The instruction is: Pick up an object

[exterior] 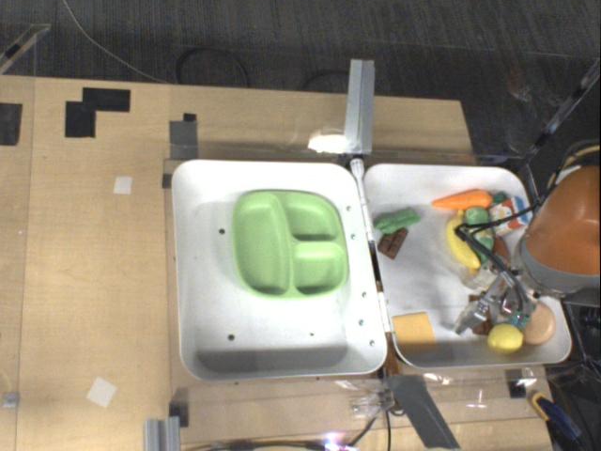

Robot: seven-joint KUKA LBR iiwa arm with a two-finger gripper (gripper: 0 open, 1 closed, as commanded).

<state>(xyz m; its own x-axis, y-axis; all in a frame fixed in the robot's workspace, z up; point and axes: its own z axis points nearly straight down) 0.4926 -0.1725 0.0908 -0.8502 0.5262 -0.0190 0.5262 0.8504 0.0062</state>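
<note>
yellow lemon (505,338) at the right bin's (423,178) near rim, fingers (481,310) just beside it, state unclear

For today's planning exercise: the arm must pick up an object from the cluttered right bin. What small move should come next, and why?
Probably a short, straight descent. The gripper hangs low in the right bin, beside a yellow lemon-like piece and a tan round piece in the near right corner. Nothing visibly sits between its fingertips, so no grasp has been made. Whether it touches either piece cannot be told.

light wooden bench (84,280) against dark carpet (235,17).
</note>
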